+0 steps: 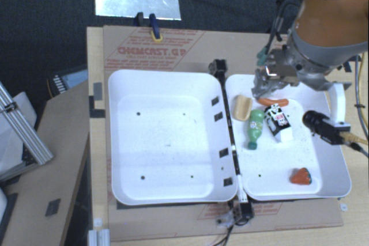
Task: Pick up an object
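The arm [331, 3] reached in from the right, its orange band high over the far corner of the right bin [328, 181]. The gripper [262, 89] hung low over the back of that bin, just above a cluster of small things; whether it was spread or pressed together could not be told, and nothing could be seen pinched in it. Directly below and beside it lay an orange carrot-like piece [272, 101], touching a small black-and-white box [279, 121]. To the left of these sat a tan block [241, 107] and a green bottle [255, 128], lying close together near the divider. A reddish-orange lump [300, 177] lay well apart, toward the near right corner. The left bin [124, 86] stood beside it.
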Robot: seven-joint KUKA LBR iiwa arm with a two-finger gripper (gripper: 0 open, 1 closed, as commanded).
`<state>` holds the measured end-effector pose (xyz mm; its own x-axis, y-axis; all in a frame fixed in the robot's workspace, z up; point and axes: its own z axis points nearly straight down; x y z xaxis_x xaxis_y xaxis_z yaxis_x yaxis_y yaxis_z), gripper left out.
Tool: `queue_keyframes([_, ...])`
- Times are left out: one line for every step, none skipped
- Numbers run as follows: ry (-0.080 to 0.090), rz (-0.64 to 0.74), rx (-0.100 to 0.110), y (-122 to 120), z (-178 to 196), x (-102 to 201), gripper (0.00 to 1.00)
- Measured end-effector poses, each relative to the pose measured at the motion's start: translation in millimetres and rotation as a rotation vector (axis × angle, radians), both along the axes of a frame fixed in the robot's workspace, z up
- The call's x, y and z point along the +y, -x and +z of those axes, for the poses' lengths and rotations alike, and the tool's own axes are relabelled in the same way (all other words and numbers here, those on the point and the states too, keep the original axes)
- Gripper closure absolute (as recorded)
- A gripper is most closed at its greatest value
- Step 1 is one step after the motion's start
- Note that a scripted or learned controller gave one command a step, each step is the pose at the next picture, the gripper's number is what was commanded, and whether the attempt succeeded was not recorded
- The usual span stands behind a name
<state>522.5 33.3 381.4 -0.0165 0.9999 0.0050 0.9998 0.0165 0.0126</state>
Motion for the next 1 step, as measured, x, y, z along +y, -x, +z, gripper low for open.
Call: queue_keyframes([0.002,-0.006,0.007,21.6,23.1,50.5,1.00])
